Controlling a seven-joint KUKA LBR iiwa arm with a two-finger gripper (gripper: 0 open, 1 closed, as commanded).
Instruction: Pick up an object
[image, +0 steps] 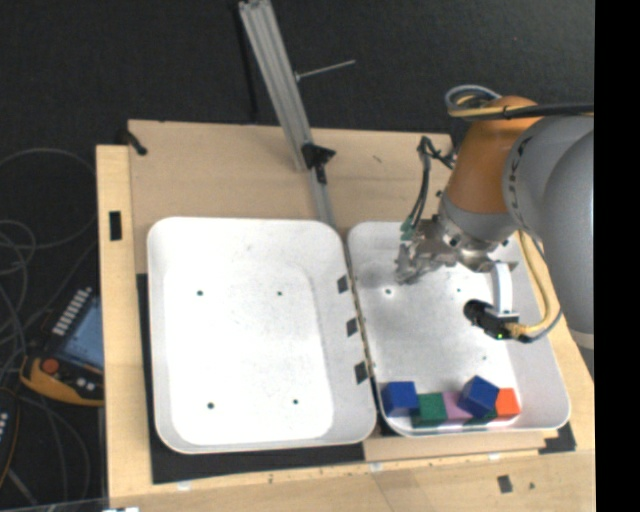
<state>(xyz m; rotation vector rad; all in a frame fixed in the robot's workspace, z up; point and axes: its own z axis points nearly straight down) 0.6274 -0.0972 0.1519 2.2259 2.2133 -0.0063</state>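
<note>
While the arm (480, 180) hangs over the far part of the right bin (420, 330), your jaws (410, 262) sit low near that bin's floor with nothing visibly between them; whether they stand parted or closed you cannot tell from this camera view. The blocks lie well apart from them along the near wall: blue block (400, 396), green block (431, 408), a second blue block (480, 395), orange block (508, 402). You are likely at the approach step; next you need to travel toward that near wall and line up over one block.

Dark floor (120, 60), loose cables (30, 240), wooden bench (200, 135), metal pole (285, 90).
</note>
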